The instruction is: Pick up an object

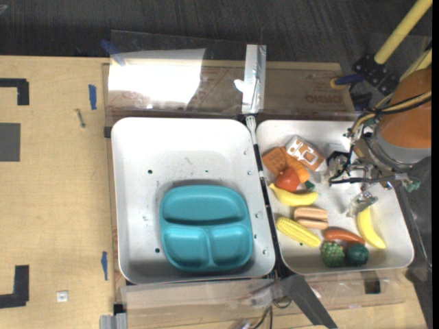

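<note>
The right bin [401, 252] holds several toy foods. Among them are an orange waffle [274, 159], a small printed box [305, 153], a red tomato [288, 179], a banana [296, 198], a hot dog [311, 216] and a corn cob [297, 232]. Near the front lie a red sausage [343, 236], a broccoli [333, 253], a dark green fruit [357, 253] and a second banana [371, 227]. My gripper [362, 199] hangs over the bin's right side, just above the second banana's upper end. Nothing shows in its grasp.
The left bin [130, 149] carries a teal divided plate [204, 226] toward its front. The arm's orange band [411, 108] and cables [343, 170] crowd the right bin's far right corner. A metal divider [254, 81] stands behind the bins.
</note>
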Robot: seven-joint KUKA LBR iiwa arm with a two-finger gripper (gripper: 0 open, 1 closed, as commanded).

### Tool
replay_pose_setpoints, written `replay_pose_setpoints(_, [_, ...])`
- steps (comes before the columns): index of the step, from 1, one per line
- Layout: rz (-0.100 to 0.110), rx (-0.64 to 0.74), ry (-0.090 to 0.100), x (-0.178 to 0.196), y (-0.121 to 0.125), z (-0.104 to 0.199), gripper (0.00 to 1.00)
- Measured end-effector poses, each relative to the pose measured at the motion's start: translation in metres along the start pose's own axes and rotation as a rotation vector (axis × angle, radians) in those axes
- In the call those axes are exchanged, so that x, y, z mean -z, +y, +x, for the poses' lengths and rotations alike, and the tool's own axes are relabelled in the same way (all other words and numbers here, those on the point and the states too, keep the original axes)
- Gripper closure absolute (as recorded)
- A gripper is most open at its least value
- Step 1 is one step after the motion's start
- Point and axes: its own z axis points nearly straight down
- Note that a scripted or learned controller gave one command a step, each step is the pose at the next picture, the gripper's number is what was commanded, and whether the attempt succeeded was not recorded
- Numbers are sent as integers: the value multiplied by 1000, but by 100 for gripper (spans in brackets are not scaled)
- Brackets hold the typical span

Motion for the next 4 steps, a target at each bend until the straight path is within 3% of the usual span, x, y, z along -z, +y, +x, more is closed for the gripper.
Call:
replay_pose_setpoints(1, [3,-72,-6,-13,73,-22,0])
replay_pose_setpoints(2, [5,-95,-7,-13,71,-76,0])
replay_pose_setpoints(3, [6,-196,-6,-13,85,-52,0])
replay_pose_setpoints(4, [6,-155,-7,-13,94,-33,0])
